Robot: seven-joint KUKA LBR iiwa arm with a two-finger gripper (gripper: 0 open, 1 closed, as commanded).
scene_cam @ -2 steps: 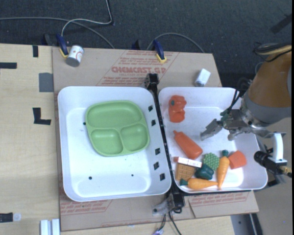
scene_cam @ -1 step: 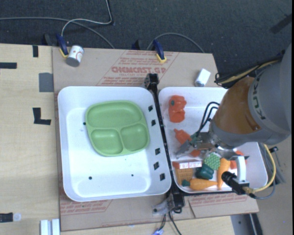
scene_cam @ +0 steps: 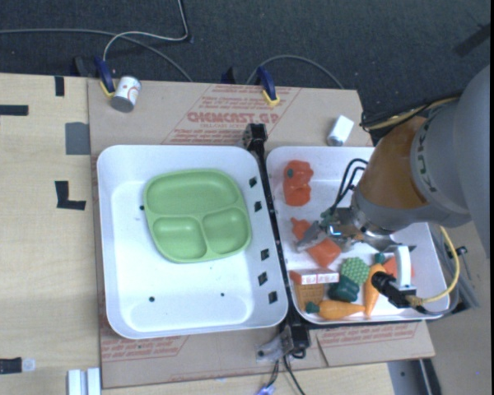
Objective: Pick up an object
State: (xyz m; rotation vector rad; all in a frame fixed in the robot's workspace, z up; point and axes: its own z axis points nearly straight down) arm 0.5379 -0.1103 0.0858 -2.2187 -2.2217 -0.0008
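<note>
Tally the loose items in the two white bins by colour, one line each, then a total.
Light green: 1, the divided plate in the left bin.
Orange or red: 5 in the right bin, including the orange-red piece near the top.
Dark green: 2, including the studded piece.
Total: 8, though the cluster overlaps.

Lighting: even, moderately bright, diffuse, from overhead; no single hard source apparent.

Shadows: soft and short. A faint grey shade lies along the inner walls of the left white bin (scene_cam: 115, 245); a darker patch sits beneath the arm (scene_cam: 420, 179) over the right white bin (scene_cam: 438, 257).

Glare: mild sheen on the green divided plate (scene_cam: 199, 215); bin floors near overexposed, with little surface detail.

Dark areas: the carpet (scene_cam: 313, 15) at top reads almost black, with grainy texture.

Sharpness: generally soft, low resolution. Small toys in the right bin blur together. The arm, nearest the lens, is out of focus.

Distortion: slight bowing of bin edges.
</note>
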